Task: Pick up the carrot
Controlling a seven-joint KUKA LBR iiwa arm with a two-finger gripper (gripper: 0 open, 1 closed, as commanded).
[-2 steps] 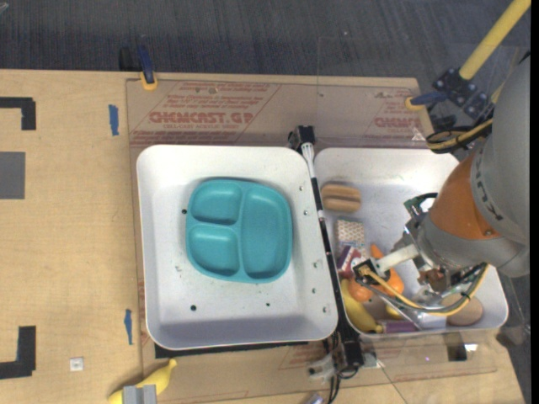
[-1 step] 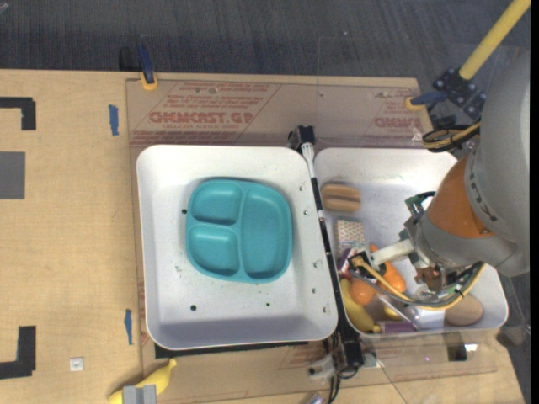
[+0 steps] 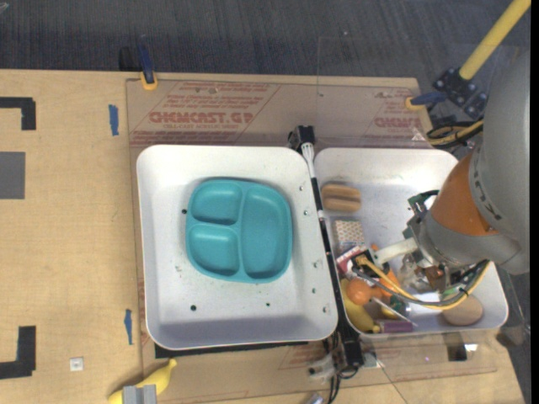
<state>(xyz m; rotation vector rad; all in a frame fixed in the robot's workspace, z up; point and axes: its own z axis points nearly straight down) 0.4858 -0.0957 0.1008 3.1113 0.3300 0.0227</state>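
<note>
Sitting in the left bin (image 3: 160,225), a teal divided plate (image 3: 240,230) is showing plainly. Lying amid clutter in the right bin (image 3: 379,162), the carrot (image 3: 389,281), orange and half buried, is proving hard to make out. Reaching down over it, the arm (image 3: 484,209) is hiding much; the fingers' state I cannot tell.

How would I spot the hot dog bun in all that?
Look in the right-hand white bin, at its far left corner beside the divider. The hot dog bun lies there alone, tan and oblong, apart from the colourful jumble of toys nearer the front.
</note>
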